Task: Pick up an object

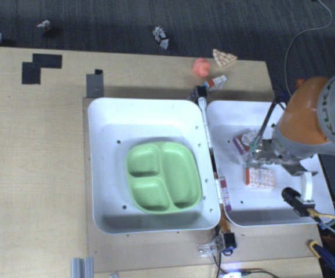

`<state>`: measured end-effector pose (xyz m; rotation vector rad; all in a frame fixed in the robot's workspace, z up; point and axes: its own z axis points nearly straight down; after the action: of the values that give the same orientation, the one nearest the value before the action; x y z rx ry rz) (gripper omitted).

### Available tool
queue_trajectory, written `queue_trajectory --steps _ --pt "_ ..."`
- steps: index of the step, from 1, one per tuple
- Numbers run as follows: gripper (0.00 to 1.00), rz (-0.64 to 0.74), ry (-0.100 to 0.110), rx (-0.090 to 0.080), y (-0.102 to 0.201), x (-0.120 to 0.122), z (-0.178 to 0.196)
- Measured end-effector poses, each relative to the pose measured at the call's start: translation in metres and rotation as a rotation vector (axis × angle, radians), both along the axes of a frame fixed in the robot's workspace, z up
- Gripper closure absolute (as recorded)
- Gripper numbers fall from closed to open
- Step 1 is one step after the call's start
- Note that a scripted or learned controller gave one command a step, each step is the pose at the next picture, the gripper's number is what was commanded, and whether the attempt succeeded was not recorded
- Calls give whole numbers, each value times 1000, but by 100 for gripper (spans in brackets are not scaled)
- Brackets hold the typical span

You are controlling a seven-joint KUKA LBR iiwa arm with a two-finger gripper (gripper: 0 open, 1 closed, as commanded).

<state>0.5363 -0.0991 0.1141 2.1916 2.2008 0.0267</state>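
At centre left of the frame, the left bin (98, 155) holds a green divided plate (163, 175), stiff, smooth, hard to pinch except at its rim. In the right bin (237, 213), a crinkly clear wrapper (244, 142) and a flat red-and-white packet (261, 178) look light and soft; the packet's edge seems the best hold. Its print is too small to read. The gripper (259, 155) hovers above them; whether it is open or closed I cannot tell.

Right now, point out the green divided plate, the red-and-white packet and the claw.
green divided plate (163, 175), camera view, centre ridge.
red-and-white packet (262, 178), camera view, flat face.
claw (259, 153), camera view, tip, right bin.
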Motion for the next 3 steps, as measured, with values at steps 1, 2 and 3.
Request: queue_trajectory --steps 1,2,3 --pt "0 0 1 0 0 0 0" --pt "100 2 -3 0 1 1 10" --pt "0 2 -3 0 1 1 10"
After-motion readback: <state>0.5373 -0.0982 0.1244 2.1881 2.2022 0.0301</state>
